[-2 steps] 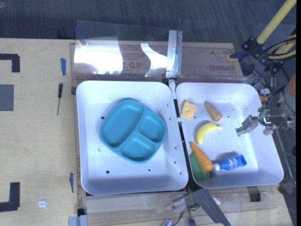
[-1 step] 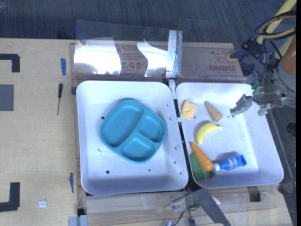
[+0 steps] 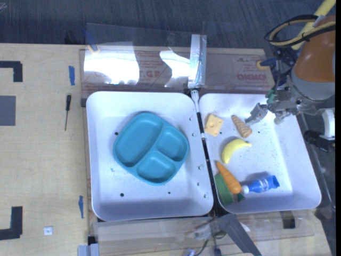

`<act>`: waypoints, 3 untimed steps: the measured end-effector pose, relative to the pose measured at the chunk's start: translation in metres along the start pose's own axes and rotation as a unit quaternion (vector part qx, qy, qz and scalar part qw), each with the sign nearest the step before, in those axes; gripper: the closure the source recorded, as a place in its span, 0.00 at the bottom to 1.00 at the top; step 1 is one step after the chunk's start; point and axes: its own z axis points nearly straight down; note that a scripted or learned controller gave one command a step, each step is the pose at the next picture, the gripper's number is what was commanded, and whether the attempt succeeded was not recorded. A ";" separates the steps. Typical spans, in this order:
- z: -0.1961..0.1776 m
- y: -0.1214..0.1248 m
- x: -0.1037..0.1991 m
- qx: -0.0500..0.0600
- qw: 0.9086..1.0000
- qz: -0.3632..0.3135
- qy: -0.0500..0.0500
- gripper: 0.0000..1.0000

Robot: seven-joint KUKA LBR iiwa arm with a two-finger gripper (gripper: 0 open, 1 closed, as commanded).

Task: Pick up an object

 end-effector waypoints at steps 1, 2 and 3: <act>0.095 0.038 0.012 -0.006 0.997 0.081 -0.001 0.00; 0.107 0.044 0.012 -0.004 0.997 0.076 -0.001 0.00; 0.093 0.046 0.013 -0.008 0.997 0.075 -0.002 1.00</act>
